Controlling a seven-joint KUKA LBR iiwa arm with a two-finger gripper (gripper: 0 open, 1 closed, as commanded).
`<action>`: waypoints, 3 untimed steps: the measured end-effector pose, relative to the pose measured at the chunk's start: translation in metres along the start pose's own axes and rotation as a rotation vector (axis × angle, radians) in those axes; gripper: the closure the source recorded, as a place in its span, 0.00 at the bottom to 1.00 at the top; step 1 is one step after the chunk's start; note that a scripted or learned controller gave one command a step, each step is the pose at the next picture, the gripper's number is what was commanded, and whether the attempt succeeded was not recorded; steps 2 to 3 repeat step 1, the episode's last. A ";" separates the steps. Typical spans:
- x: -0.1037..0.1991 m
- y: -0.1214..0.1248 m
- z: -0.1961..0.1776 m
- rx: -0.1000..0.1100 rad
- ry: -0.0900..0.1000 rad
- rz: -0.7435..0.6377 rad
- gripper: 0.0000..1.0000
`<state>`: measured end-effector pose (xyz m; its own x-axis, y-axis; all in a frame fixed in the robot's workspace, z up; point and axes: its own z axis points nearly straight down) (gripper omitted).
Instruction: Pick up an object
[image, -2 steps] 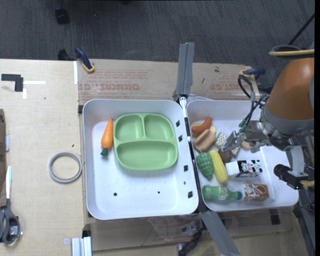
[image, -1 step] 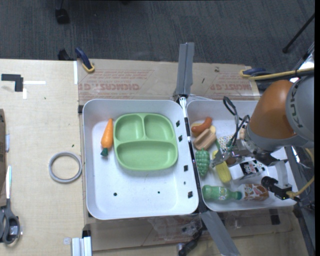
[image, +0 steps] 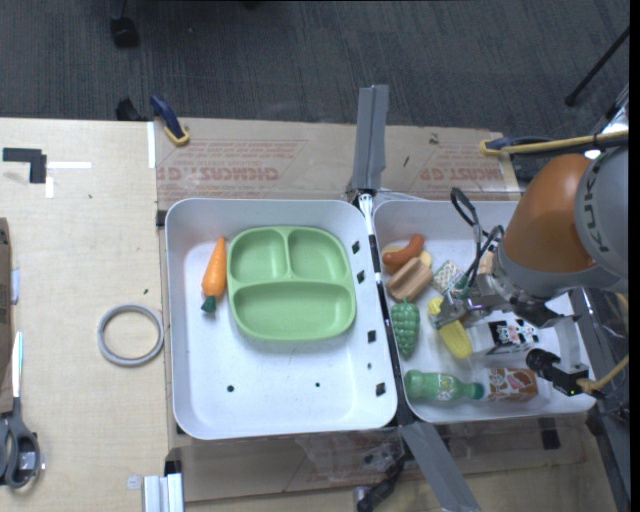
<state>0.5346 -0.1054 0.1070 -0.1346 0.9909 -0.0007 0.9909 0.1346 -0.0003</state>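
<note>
My gripper (image: 463, 304) is low in the right bin (image: 575, 405), coming in from the right under the orange wrist band. It sits right over a yellow object (image: 455, 338), with a small patterned packet (image: 445, 275) just behind it. Around it lie a hot dog (image: 405, 264), a green knobbly toy (image: 404, 328), a green bottle (image: 445, 386), a cow-print carton (image: 513, 332) and an orange-red packet (image: 512, 383). I cannot see anything held.
The left bin (image: 200, 390) holds a green divided plate (image: 292, 282) and a carrot (image: 214, 268) along its left side. On the bench to the left lie a tape ring (image: 130, 333) and scissors (image: 15, 445). A grey post (image: 371, 140) stands behind the bins' shared wall.
</note>
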 end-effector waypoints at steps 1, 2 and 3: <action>0.055 0.038 -0.137 0.001 0.000 -0.080 1.00; 0.055 0.038 -0.137 0.001 0.000 -0.080 1.00; 0.055 0.038 -0.137 0.001 0.000 -0.080 1.00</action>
